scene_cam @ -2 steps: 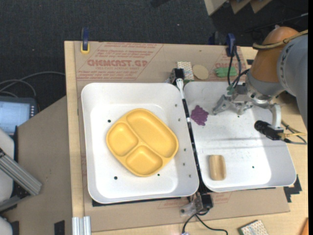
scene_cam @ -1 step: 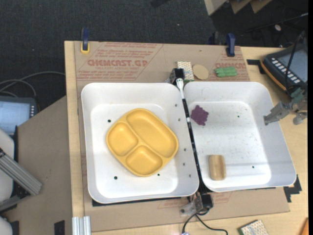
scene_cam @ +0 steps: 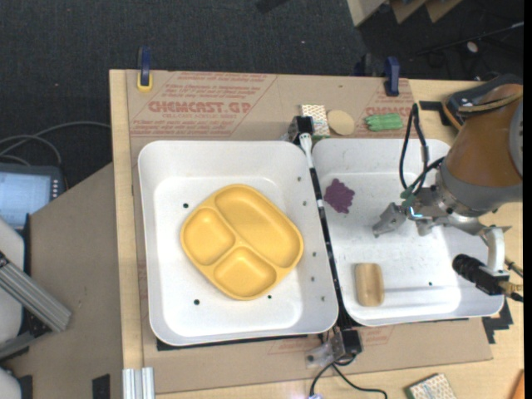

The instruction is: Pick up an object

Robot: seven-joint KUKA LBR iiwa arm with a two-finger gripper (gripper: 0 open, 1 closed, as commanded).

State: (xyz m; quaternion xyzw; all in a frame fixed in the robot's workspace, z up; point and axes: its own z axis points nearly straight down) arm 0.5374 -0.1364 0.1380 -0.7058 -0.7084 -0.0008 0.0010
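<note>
In the right bin (scene_cam: 432, 160) a small purple object (scene_cam: 338, 195) lies near the left wall, and a tan bread-like piece (scene_cam: 369, 284) rests near the front edge. My gripper (scene_cam: 407, 222) hangs over the middle of this bin, to the right of the purple object and above the tan piece. Its two fingers (scene_cam: 386, 221) are spread apart with nothing between them. A yellow divided plate (scene_cam: 241, 240) sits in the left bin (scene_cam: 158, 223).
On the bench behind the bins lie a tan round item (scene_cam: 340, 122) and a green item (scene_cam: 383, 123). A black cable (scene_cam: 405, 152) loops from the arm over the right bin. The grey arm body (scene_cam: 486, 165) fills the bin's right side.
</note>
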